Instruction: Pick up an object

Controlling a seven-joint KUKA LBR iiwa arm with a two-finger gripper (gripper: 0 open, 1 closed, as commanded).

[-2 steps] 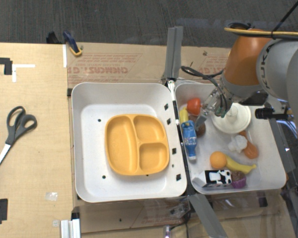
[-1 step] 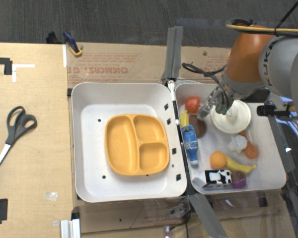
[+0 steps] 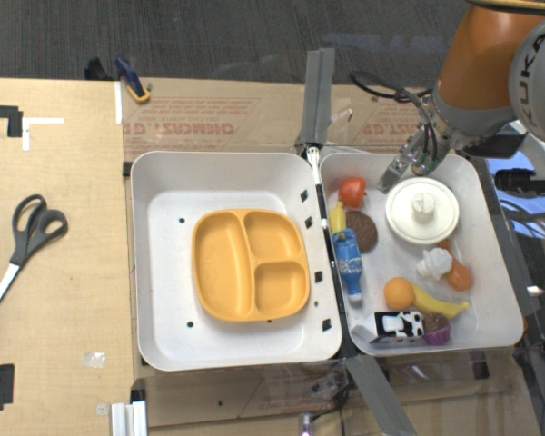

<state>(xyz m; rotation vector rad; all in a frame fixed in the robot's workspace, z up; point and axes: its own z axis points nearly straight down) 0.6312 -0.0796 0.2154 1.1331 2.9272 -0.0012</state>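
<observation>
The hand (image 3: pixel 421 157) hangs over the far edge of the right bin (image 3: pixel 496 271), just behind a round white lid (image 3: pixel 422 210) with a knob in its middle. Its dark fingers point down toward the bin, but at this size I cannot tell how far apart they stand, and nothing shows between them. Above it the arm (image 3: pixel 486 48) swells into a smooth orange band and grey casing.

Taking the white lid as the mark: it is glossy, circular and ridged, lying flat in the far half of the right bin. Left of it sits a small red tomato (image 3: pixel 351 190), and nearer the camera from that a dark brown disc (image 3: pixel 365 232) beside a yellow-and-blue bottle (image 3: pixel 347 253) lying along the bin's left wall. In front of the lid lie a white lumpy piece (image 3: pixel 434 263) touching an orange-brown one (image 3: pixel 460 278), then an orange ball (image 3: pixel 399 292), a curved yellow banana (image 3: pixel 440 303), a purple cup (image 3: pixel 436 334) and a black-and-white box (image 3: pixel 398 325) at the near wall.

Far left of the lid, the left bin (image 3: pixel 163 271) holds a matte yellow plate (image 3: pixel 251 263) with three compartments. Beyond it, on the pale wooden counter (image 3: pixel 64 198), lie black-handled scissors (image 3: pixel 23 243).
</observation>
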